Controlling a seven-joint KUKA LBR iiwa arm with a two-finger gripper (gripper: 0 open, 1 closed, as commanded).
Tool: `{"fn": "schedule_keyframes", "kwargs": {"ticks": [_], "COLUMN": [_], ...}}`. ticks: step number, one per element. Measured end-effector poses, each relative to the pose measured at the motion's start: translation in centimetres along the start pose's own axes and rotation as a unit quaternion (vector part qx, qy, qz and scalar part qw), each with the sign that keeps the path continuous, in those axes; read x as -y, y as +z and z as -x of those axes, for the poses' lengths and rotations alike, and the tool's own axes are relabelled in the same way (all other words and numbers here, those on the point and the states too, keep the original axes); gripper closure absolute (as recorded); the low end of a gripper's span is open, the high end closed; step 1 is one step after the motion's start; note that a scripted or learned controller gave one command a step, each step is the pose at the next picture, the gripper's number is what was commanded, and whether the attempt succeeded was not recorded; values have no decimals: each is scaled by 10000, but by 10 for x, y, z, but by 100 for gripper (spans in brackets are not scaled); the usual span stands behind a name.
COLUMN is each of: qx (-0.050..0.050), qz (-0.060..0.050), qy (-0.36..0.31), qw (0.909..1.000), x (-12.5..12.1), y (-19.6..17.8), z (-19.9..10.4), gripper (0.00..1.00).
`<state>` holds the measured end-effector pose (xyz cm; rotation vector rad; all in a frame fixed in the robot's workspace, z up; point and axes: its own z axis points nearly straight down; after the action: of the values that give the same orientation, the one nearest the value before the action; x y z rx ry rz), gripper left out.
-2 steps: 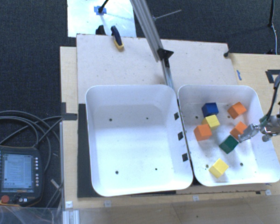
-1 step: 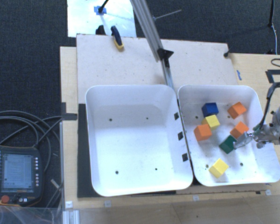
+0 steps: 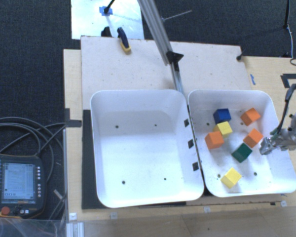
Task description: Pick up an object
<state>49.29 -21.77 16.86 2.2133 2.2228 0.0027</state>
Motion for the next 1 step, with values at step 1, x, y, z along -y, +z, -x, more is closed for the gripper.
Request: {"fn": "schedule_keyframes", "kwargs": {"ticks": [1], "qx": [8], "qz": [22], "qy": [-4], "qw": [10000], "x": [-4], "y": [-65], "z": [-1], "gripper": [100]}}
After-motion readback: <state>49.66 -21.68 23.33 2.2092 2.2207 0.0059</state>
